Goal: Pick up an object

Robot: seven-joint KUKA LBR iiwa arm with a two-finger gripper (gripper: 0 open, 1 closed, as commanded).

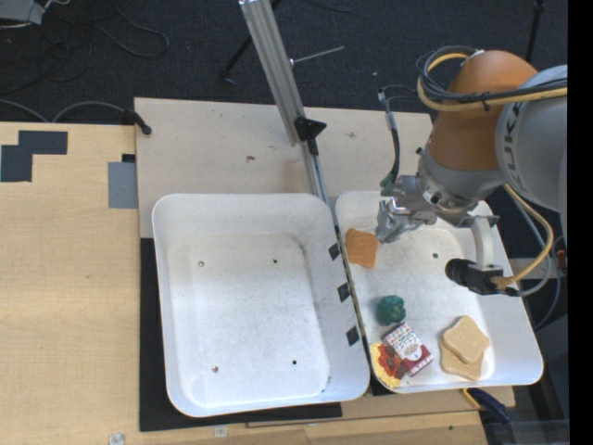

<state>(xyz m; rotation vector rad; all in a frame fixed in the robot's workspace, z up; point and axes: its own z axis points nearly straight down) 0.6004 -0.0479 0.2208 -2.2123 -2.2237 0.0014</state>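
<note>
From my remote seat I see the bench point(222, 146), a pale matte board, carrying 2 shallow white plastic bins with rounded corners, set side by side. The left bin point(185, 248) shows a speckled floor with a few small dark dots. A ribbed aluminium rail point(278, 72) slants down from the top to the seam between the bins. The arm point(491, 128) comes in from the right, its smooth grey shell capped by a glossy orange dome, with yellow and black cables looped around it. Its metal gripper point(391, 219) hangs over the far end of the right bin point(519, 360); I see nothing between its fingers, and whether they are wide or narrow I cannot tell. In the right bin, an orange-brown, roughly square sponge-like piece point(361, 247) lies just beside the gripper, against the divider. Near the front right corner sits a tan, bread-shaped block point(464, 346) with a rounded top. A flat red-and-white printed packet point(406, 350) lies near the front left, over something yellow. Between packet and square piece rests a small, lumpy green ball point(391, 308).
</note>
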